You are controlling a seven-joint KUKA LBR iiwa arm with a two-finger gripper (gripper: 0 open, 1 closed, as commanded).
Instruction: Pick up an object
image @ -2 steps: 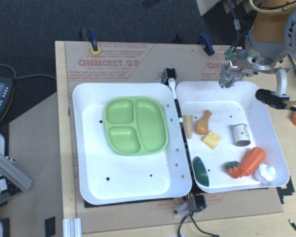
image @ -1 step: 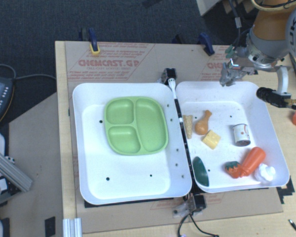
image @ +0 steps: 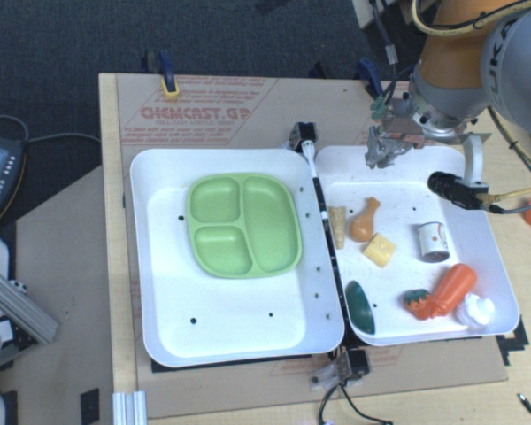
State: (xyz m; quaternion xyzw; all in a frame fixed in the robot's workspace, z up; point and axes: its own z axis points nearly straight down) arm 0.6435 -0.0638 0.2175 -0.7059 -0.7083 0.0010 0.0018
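Note:
My gripper (image: 382, 156) hangs over the far left corner of the right bin (image: 504, 277), open, with nothing between its fingers. Below it in that bin lie an orange pear-shaped toy (image: 365, 220), a yellow block (image: 380, 251) and a pale stick-shaped piece (image: 337, 226) against the left wall. Further right stands a small silver can (image: 433, 241). An orange carrot toy (image: 444, 292) with a green top lies near the front, next to a white lump (image: 477, 310). A dark green oval piece (image: 360, 307) rests in the front left corner.
The left bin (image: 159, 273) holds a green divided plate (image: 245, 224). A black clip (image: 303, 135) sits at the far end of the ridge between the two bins. Brown cardboard (image: 195, 109) lies under both bins.

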